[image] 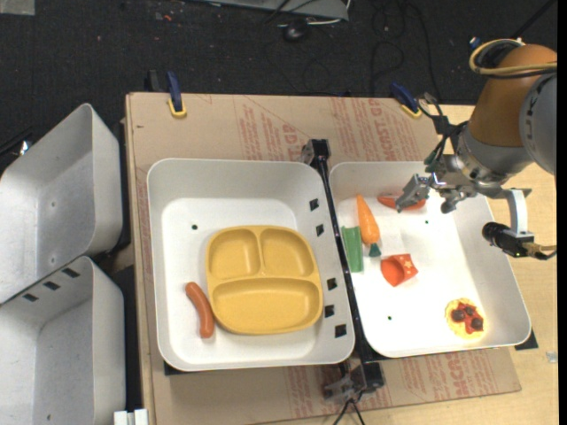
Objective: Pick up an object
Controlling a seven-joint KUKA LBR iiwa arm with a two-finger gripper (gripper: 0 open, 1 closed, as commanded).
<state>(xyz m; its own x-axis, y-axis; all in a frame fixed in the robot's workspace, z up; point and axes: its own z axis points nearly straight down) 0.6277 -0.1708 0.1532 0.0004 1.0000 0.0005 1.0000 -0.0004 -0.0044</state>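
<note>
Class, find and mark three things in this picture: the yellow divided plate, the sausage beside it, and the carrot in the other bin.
yellow divided plate (pixel 263 280), camera view, on the ridge between its compartments.
sausage (pixel 201 309), camera view, on the middle of its length.
carrot (pixel 368 220), camera view, on the middle of its orange body.

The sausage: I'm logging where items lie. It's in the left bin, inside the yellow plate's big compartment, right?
Not quite. The camera view shows the sausage in the left bin, but on the bin floor beside the yellow plate, at its left edge, not inside a compartment.
</note>
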